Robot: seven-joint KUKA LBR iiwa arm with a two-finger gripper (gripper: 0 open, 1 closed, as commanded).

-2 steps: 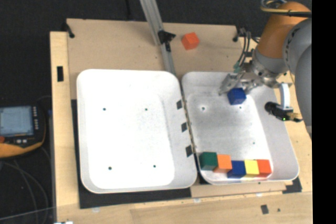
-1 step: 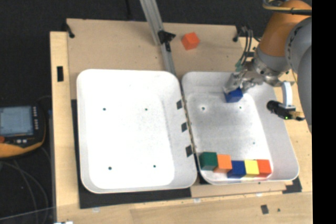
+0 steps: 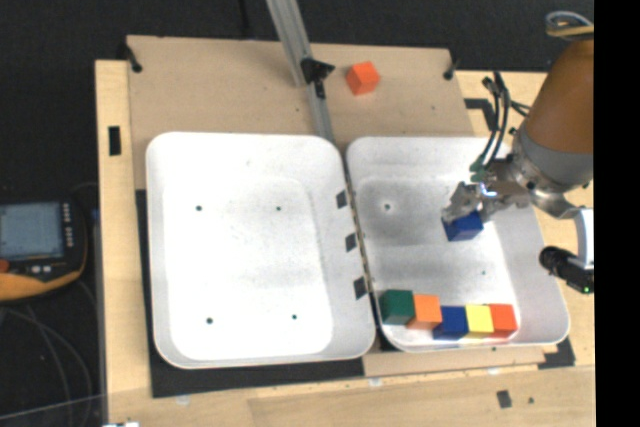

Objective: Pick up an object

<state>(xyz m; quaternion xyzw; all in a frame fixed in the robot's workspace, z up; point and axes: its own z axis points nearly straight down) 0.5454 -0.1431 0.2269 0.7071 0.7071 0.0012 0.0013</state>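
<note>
Gripper [image 3: 470, 207] at the end of the grey arm [image 3: 545, 170] sits over the right-hand shallow white bin [image 3: 400, 177], reaching in from the right side of the camera view, with the orange band [image 3: 570, 105] of the wrist above it. A small blue cube [image 3: 464, 227] lies directly under the gripper's tip and touches it; the fingers seem to close around the cube's upper part, but whether they truly clamp it or only rest against it I cannot tell from this angle. The cube is in the middle of the right bin, toward its right half.

Along the near edge of the same bin runs a row of small blocks side by side: a green block [image 3: 397, 305], an orange block [image 3: 427, 309], a second blue block [image 3: 451, 320], a yellow block [image 3: 480, 318] and a red-orange block [image 3: 503, 317]. The left-hand shallow white bin [image 3: 240, 245] sits beside the right one, their inner rims touching. On the brown board behind the bins rests a lone orange cube [image 3: 363, 78], close to a slanted grey metal rail [image 3: 285, 5]. A handheld control pendant with a screen [image 3: 35, 235] lies off the bench [image 3: 115, 215] to the left.
</note>
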